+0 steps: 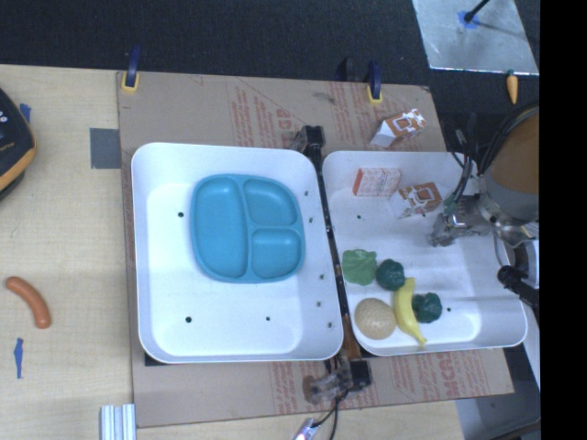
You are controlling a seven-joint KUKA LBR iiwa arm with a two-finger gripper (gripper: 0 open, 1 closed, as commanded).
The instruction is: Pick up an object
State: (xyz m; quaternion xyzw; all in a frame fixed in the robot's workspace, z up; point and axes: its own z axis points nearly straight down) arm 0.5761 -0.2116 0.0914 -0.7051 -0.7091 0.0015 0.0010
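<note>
Your pickable things all sit in the right bin (pixel 477 324), presumably stocked there for grasping, while the left bin (pixel 151 246) carries a blue divided plate (pixel 248 227). The banana (pixel 406 312) lies by the near wall (beside a beige ball (pixel 374 318)). The gripper (pixel 447 230) hangs low over the bin's right half, wrist slanted inward; I cannot tell its jaws' state.

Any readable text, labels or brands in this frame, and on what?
Cardboard: red printing, too blurred to read.
Carton in the right bin: print too small to read.
Small cartons and: markings unreadable.
Nothing can be quoted.
</note>
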